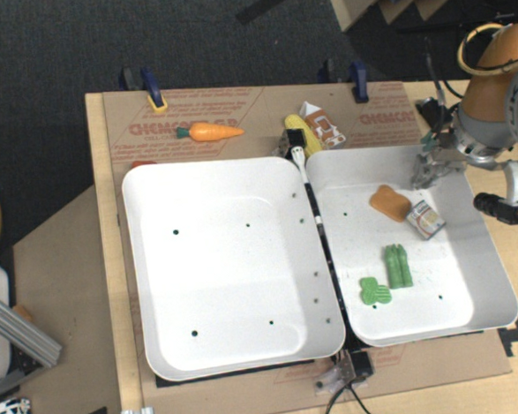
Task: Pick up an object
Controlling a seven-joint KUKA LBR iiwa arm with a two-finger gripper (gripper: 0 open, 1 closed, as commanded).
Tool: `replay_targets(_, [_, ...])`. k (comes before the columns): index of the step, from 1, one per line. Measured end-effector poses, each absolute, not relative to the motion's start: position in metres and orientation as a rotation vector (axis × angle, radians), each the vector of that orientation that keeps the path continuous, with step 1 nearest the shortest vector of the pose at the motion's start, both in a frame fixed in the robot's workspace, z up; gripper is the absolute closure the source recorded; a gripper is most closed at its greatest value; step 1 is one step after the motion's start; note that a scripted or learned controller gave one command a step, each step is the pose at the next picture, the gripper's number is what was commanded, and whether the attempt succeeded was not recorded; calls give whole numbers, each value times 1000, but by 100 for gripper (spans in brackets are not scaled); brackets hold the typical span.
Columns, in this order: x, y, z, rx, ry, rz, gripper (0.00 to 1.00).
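The arm (490, 97) is cut off by the right edge. The gripper (431, 170) is too small to read. Far of the bins, a brown-and-white packet (322, 126) partly hides a yellow object (300, 130), its print illegible. The silver can (425, 219) label is blurred.

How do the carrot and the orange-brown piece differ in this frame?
The carrot lies on the cardboard behind the left bin, outside both bins; the orange-brown piece lies inside the right bin. The carrot is long and tapered with a green end; the piece is short, blunt and duller. The piece lies near the gripper; the carrot is far from it. Both are orange-toned and lie flat.
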State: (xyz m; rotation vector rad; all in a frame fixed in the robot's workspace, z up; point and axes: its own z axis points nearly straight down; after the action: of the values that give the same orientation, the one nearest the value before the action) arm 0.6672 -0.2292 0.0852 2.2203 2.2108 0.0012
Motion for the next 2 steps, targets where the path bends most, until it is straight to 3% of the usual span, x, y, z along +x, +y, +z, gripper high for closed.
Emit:
replay_targets(1, [668,-153,164,2212,2223,6,100])
replay_targets(2, [668,-101,306,2207,2220,14,100])
